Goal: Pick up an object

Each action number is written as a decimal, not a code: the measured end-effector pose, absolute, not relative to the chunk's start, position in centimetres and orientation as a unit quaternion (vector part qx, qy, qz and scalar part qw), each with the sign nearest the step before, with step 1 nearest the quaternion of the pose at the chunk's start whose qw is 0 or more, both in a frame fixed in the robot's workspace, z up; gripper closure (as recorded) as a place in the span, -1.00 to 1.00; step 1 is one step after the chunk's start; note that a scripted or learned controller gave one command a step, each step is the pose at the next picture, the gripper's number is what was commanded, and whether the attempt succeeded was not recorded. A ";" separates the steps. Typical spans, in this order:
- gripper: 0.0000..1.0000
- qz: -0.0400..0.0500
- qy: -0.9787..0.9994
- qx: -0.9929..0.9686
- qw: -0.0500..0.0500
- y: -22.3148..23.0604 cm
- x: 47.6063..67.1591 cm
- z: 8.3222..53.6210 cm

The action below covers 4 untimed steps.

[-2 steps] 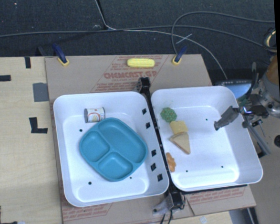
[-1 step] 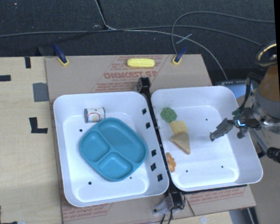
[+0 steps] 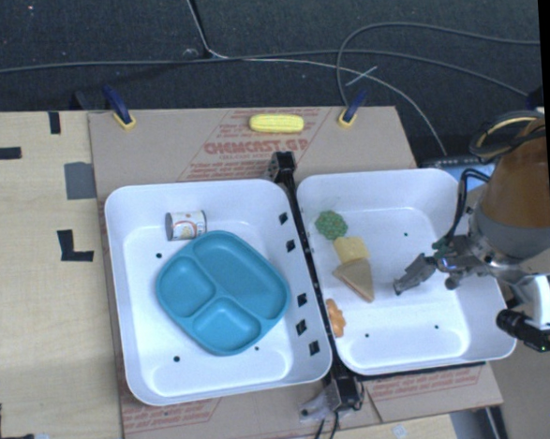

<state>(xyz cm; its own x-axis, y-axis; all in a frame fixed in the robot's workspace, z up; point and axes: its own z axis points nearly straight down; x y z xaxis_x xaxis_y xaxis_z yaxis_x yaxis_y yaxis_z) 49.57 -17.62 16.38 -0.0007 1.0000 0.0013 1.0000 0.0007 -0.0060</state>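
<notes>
In the right bin [image 3: 397, 346] lie a green broccoli-like piece [image 3: 330, 225], a yellow block [image 3: 350, 250], a tan wedge [image 3: 357, 279] and a small orange piece [image 3: 334, 316] against the left wall. My gripper [image 3: 408, 281] reaches in from the right, low over the bin floor, right of the tan wedge and apart from it. Nothing shows between its dark fingers. The left bin [image 3: 133, 271] holds a blue divided plate [image 3: 222, 291] and a small can [image 3: 185, 226] lying on its side.
A yellow corn cob [image 3: 276, 123] lies on the cardboard behind the bins. Blue-and-yellow clamps [image 3: 120, 110] hold the cardboard's back corners. Cables [image 3: 358, 58] run across the dark back area. The arm's grey body [image 3: 517, 216] stands over the right bin's right edge.
</notes>
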 end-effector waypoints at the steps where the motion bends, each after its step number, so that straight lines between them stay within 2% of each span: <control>1: -1.00 0.002 -0.707 -0.707 0.003 -17.7 48.8 10.2; 2: 1.00 0.001 -0.708 -0.707 0.002 -17.7 48.9 11.5; 3: 1.00 0.000 -0.708 -0.707 -0.001 -17.5 48.7 17.6; 4: 1.00 0.000 -0.708 -0.707 -0.001 -17.5 48.7 21.7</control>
